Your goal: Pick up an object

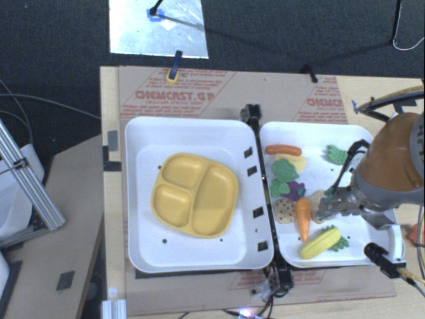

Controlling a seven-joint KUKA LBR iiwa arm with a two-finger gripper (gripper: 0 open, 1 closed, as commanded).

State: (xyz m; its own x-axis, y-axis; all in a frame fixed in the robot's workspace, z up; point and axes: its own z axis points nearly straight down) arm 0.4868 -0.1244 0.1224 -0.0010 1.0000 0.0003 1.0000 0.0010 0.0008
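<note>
Hovering low in the right bin (pixel 312 133): gripper (pixel 327 208), beside carrot (pixel 303 216) and corn (pixel 321 242). Finger spread cannot be told. Left bin (pixel 143 178): yellow tray (pixel 195 194).

arm (pixel 392 171): grey casing | orange band above wrist | hand (pixel 327 208): dark metal | black cable

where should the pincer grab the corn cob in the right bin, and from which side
Probably from straight above, closing across the middle of the corn cob. It lies flat and slanted near the right bin's front wall, so the fingers should span its narrow width, at right angles to its long axis. Its green leaves sit at the right end; the carrot lies close on the left, so stay central.
</note>
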